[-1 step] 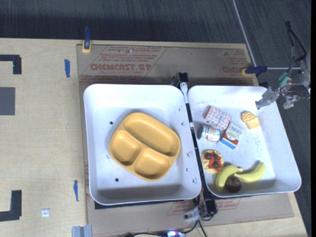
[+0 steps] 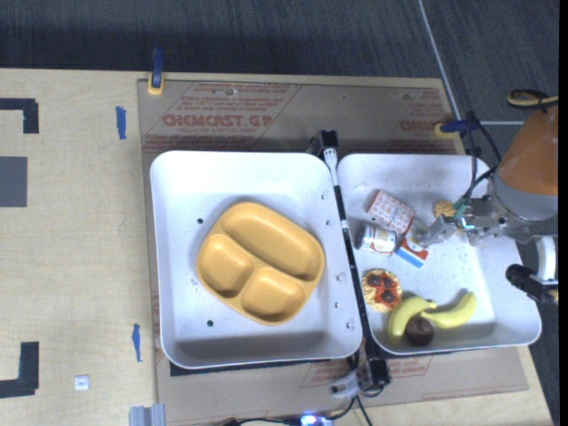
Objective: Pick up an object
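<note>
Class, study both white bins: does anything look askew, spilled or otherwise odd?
Mildly odd: the yellow three-compartment plastic tray lies skewed in the left white bin, its edges not parallel with the walls. Nothing looks spilled or damaged.

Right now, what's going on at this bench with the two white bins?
A grey robot arm with an orange band reaches in over the right white bin, its gripper low among a small red-and-white carton, a yellow banana and a round pizza-like toy. Nothing can be seen between its fingers. The left white bin holds a yellow three-compartment tray.
</note>
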Robot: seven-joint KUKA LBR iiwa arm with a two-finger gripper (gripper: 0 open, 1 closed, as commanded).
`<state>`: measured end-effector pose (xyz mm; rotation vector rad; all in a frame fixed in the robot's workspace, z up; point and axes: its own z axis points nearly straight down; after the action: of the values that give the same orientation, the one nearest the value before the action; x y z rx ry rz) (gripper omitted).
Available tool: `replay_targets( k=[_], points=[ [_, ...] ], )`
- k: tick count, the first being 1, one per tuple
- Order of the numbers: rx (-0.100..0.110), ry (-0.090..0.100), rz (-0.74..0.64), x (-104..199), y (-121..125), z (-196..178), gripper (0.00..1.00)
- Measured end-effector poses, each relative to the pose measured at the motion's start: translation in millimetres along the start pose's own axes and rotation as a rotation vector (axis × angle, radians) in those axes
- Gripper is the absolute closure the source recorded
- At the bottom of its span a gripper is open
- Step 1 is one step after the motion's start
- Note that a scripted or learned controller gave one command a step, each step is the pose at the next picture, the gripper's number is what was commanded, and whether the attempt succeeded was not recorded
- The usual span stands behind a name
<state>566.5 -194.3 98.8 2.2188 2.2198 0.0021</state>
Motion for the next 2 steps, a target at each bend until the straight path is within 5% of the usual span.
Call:
replay_targets(
  k=[1,2],
  points=[
    [0.002,0.000,0.002,11,-56,13,0.00],
    [0.000,0.001,0.000,59,-86,13,0.00]
  ],
)
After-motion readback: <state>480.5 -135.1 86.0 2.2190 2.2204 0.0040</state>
